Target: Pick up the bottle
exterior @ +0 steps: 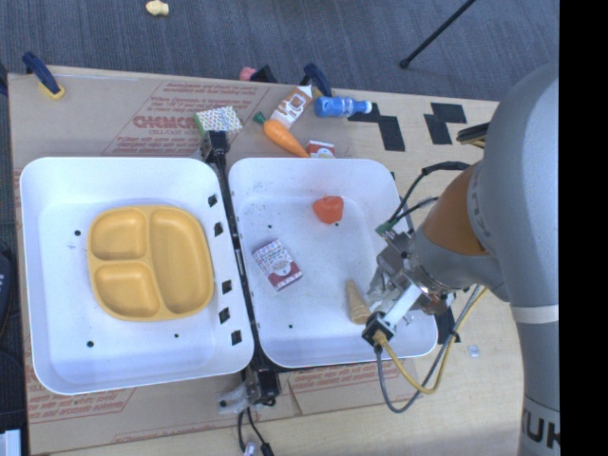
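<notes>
Low over the front right corner of the right white bin (304,326), the grey arm's pincer (382,291) hangs just beside a tan cone-shaped toy (357,300). I cannot tell whether the pincer is wide or narrow, and nothing shows as held in it. Further out in the same bin lie a small red-and-white printed carton (277,263) and a red rounded toy fruit (328,209). The blue plastic bottle (340,107) is not in either bin. It lies on its side on the cardboard-covered bench (142,112), beyond the right bin's far rim and well apart from the pincer.

The likely failure is closing where the pincer is now, which would catch the cone instead. Reaching the bottle means clearing the far rim. A white bottle-like thing with an orange label (293,105) and an orange toy carrot (283,138) lie close by and could be grabbed by mistake, or the round bottle could be nudged into rolling.
</notes>
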You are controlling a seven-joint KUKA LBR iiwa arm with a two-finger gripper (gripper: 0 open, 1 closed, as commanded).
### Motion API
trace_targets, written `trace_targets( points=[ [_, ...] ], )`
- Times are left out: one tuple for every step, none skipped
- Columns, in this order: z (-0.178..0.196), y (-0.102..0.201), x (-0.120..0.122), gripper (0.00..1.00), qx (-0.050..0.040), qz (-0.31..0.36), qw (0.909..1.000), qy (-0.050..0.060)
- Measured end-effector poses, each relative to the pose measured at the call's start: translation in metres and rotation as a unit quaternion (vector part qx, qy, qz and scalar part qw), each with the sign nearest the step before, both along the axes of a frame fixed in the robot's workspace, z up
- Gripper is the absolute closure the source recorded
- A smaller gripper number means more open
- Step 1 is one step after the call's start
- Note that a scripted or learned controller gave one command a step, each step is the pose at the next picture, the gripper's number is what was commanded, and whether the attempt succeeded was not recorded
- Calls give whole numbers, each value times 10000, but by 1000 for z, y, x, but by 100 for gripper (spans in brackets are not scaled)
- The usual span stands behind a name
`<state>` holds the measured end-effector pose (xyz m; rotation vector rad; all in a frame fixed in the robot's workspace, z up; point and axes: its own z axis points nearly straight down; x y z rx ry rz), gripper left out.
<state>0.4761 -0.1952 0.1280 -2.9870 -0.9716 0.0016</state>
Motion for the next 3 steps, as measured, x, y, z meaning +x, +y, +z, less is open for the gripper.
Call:
trace_targets(
  points=[
    [9,22,0,100,-3,-514,9987,2],
    [0,-1,0,100,3,-1548,9880,6],
    [104,35,0,100,19,-2049,9788,12]
  ],
)
